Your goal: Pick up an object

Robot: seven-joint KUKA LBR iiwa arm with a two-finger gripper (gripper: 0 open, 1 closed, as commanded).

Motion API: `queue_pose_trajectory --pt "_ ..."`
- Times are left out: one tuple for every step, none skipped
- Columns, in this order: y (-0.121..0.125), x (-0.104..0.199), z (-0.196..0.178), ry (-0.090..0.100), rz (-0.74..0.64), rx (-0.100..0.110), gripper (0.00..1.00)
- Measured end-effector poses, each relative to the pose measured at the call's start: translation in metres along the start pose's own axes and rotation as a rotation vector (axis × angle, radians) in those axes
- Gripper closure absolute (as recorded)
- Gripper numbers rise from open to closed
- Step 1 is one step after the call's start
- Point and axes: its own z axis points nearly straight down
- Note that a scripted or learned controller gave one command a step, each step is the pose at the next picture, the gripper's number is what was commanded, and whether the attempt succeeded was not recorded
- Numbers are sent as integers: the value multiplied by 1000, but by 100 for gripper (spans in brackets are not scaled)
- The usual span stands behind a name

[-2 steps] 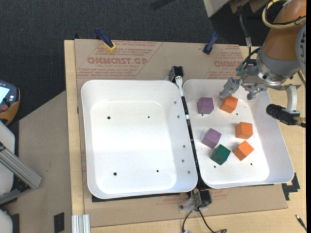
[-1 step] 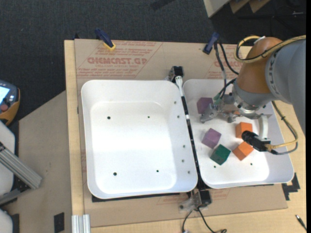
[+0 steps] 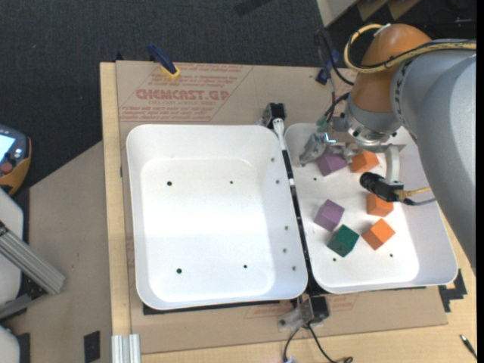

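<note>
The gripper [image 3: 330,147] hangs low at the far end of the right shallow white plastic bin [image 3: 423,267], jaws spread on either side of a small purple cube [image 3: 330,163] resting on the bin floor. Judging by this, closing and lifting remain.

A robotics lab: a grey industrial arm [image 3: 431,97] reaches over two white bins [image 3: 212,210] set on a cardboard-covered bench [image 3: 189,89], clamped at the bench's far edge by a blue-and-yellow clip [image 3: 163,61], with cables [image 3: 302,331] trailing from its near edge over dark carpet [image 3: 60,36].
</note>
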Motion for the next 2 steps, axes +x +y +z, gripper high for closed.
queue_pose_trajectory --pt "2 -1 -10 -5 2 -22 100" --pt "-91 62 -102 0 -1 -19 100"
